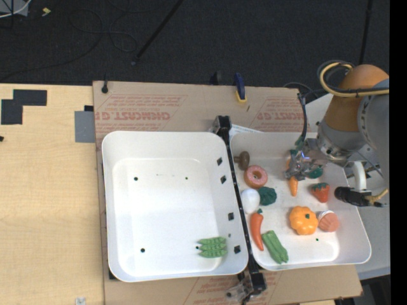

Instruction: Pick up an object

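**A:** Where is the hand, and what should it go for?

**B:** The hand [304, 164] hangs low over the far right part of the right bin [364, 250]. A tangle of cable and metal hides its tips, so I cannot tell whether it is apart or together. Nothing can be seen gripped in it. A small orange carrot [293, 186] lies just on the near side of it and looks like the likeliest target.

**A:** How would it pick that well?

**B:** My judgement is to shift slightly towards the near side until centred over the carrot. It should close across the narrow width, not the length, and lift straight up. A red strawberry-like piece [320, 192] sits near the carrot on its right, so the descent needs to stay clear of it.

**A:** Count everything, nearest first.

**B:** The left bin [107, 202] holds one green pea-pod cluster [213, 246], near its front right corner. The right bin holds ten things:
- one green pod [275, 246]
- one long red-orange vegetable [256, 229]
- one orange pumpkin [303, 220]
- one pink round slice [328, 221]
- one white egg [249, 200]
- one dark green piece [267, 196]
- the one strawberry-like piece
- the one small carrot
- one pink doughnut [256, 176]
- one brown piece [243, 160], farthest back

There are two bins, side by side on one pale wooden worktop [51, 202].
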Available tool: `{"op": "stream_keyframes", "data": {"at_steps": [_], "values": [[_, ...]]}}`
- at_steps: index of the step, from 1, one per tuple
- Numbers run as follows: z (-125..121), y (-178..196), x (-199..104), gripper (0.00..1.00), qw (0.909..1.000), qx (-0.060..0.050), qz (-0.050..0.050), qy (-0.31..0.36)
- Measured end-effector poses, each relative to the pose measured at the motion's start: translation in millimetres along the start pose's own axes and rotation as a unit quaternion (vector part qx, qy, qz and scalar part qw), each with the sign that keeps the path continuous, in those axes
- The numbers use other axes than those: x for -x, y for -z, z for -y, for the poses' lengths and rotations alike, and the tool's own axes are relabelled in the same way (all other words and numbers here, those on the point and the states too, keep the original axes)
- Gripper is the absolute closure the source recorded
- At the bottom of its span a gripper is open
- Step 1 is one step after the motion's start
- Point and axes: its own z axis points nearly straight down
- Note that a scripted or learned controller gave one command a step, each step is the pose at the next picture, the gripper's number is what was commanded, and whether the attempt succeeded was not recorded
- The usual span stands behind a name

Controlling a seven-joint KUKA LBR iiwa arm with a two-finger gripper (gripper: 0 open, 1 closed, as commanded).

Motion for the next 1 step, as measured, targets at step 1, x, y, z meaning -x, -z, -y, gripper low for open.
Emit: {"op": "stream_keyframes", "data": {"at_steps": [1], "values": [[0.8, 0.2, -5.8, 1.0, 1.0, 0.002, 0.006, -0.001]]}}
